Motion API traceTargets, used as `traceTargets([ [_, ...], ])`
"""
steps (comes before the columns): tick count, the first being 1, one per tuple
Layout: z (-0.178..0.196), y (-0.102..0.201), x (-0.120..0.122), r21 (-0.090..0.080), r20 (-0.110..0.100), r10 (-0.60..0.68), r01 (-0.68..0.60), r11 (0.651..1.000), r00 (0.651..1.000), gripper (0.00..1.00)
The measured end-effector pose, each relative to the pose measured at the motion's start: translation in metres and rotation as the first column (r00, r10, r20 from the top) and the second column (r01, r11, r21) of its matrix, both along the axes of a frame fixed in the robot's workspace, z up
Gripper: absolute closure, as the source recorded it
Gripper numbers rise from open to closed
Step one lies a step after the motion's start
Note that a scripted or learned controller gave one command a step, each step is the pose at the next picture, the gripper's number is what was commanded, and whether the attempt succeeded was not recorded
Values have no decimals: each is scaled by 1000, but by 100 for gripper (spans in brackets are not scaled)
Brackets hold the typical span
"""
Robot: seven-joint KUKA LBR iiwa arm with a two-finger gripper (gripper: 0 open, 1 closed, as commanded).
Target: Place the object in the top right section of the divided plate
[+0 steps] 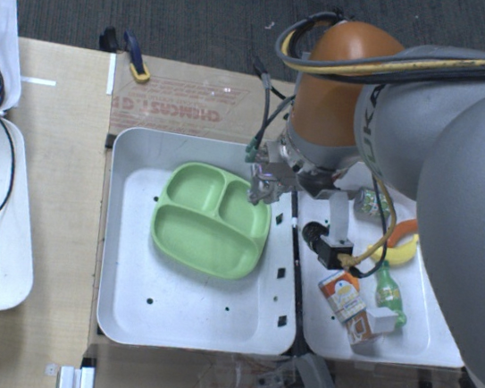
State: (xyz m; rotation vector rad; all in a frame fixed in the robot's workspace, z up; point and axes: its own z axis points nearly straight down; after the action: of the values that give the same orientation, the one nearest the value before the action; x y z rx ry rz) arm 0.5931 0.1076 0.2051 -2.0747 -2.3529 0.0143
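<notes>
A light green divided plate [211,225] lies in the left white bin [127,244], with two small sections at the back and one long section in front. My gripper [262,187] hangs over the plate's top right section [253,213], at its back right rim. I see no object lying in any section of the plate. The arm's orange band and grey body cover the back of the right bin.
The right bin [419,342] holds an orange juice carton [346,302], a green bottle [389,295], a yellow and orange toy [403,242] and a small printed packet [370,201]. The ridge between the two bins [290,268] runs just right of the plate.
</notes>
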Motion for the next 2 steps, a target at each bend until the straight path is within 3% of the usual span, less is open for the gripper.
traceTargets([
  [1,-8,-18,16,0,2,-36,36,999,999,100],
  [2,20,24,-15,0,1,47,-47,999,999,100],
])
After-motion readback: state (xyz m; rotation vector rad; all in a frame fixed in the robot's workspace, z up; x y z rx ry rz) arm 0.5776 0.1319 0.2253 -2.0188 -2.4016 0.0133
